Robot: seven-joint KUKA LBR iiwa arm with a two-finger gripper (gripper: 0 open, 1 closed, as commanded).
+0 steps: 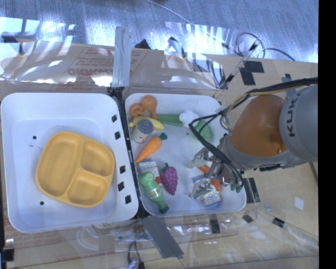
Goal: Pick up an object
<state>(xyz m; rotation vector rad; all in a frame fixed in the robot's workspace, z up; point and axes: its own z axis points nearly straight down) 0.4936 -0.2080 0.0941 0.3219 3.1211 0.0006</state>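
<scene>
Beneath the hand (pixel 211 172) lies a small carton (pixel 208 194); finger state cannot be told.

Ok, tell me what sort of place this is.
Probably a robot lab grasping bench, not a kitchen: two white bins taped to cardboard, toy food like a plastic carrot and grapes, a yellow divided plate, loose cables.

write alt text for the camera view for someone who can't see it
A grey arm's gripper reaches into the right bin among toy foods, including a carrot and grapes. The left bin holds a yellow divided plate.
</scene>
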